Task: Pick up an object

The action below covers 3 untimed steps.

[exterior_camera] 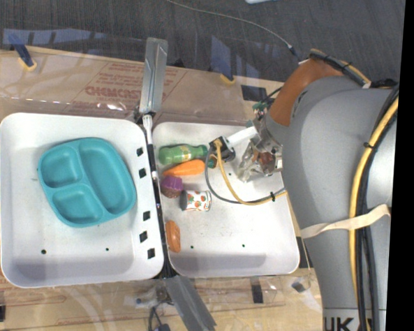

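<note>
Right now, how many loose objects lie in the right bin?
5: green bottle, carrot, purple piece, small printed can, orange item by the left wall. The arm may hide others.

— What's under me here?

— A bench (72, 83) covered in clear plastic sheet, with red lettering showing through it well off to the side of my gripper (252, 164).

— And what sits straight on it?

— Two shallow white bins, side by side and touching along their inner rims. The right bin (271, 260) is the one directly beneath my gripper. The left bin (13, 254) lies beyond it, well apart from my fingers. A grey metal bar (154, 74) runs out from the seam between them.
</note>
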### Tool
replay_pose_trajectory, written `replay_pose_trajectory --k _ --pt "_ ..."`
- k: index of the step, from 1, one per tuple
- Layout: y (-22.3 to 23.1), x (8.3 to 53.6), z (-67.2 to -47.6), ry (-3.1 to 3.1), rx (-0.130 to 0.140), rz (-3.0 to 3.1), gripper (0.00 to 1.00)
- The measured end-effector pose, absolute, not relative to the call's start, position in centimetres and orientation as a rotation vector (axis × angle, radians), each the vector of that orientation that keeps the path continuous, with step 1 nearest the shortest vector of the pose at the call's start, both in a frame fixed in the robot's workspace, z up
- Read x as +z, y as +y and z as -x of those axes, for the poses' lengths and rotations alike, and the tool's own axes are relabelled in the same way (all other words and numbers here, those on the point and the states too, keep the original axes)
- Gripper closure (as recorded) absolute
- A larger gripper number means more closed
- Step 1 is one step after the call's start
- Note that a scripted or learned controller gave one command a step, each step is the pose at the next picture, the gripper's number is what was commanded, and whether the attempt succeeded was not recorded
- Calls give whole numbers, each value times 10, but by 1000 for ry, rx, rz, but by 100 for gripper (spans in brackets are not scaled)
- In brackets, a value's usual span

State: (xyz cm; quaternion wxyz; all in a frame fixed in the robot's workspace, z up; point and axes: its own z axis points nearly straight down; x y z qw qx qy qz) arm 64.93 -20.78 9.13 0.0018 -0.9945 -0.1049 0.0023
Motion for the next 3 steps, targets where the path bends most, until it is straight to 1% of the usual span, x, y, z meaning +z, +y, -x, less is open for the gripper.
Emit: replay_pose_trajectory --k 3 --pt "-204 121 -651 -351 9 3113 100"
